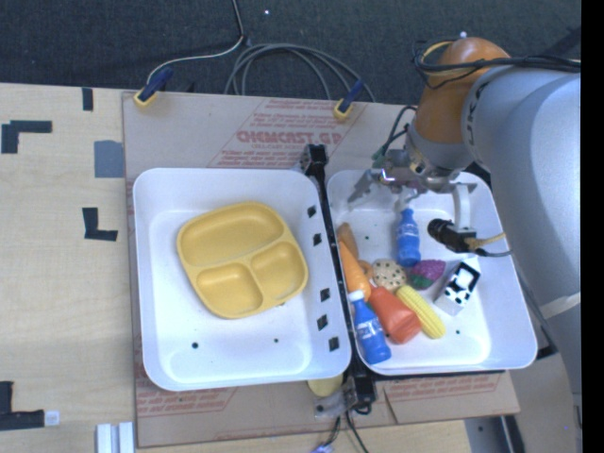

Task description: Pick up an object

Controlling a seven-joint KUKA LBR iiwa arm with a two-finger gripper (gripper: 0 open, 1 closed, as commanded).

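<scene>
Your gripper (401, 179) hangs over the back of the right bin (505, 343), its thin fingers (362, 189) spread apart with nothing between them. Just in front of it stands a small blue bottle (408, 238), upright, with a red cap. Ahead of that lie a carrot (352, 264), a cookie (385, 275), a purple piece (427, 272), a black-and-white die (460, 286), a corn cob (421, 311), a red-orange cup (394, 315) and a second blue bottle (369, 328), bunched close together. The left bin (151, 347) holds a yellow tray (243, 258) with three compartments.
</scene>
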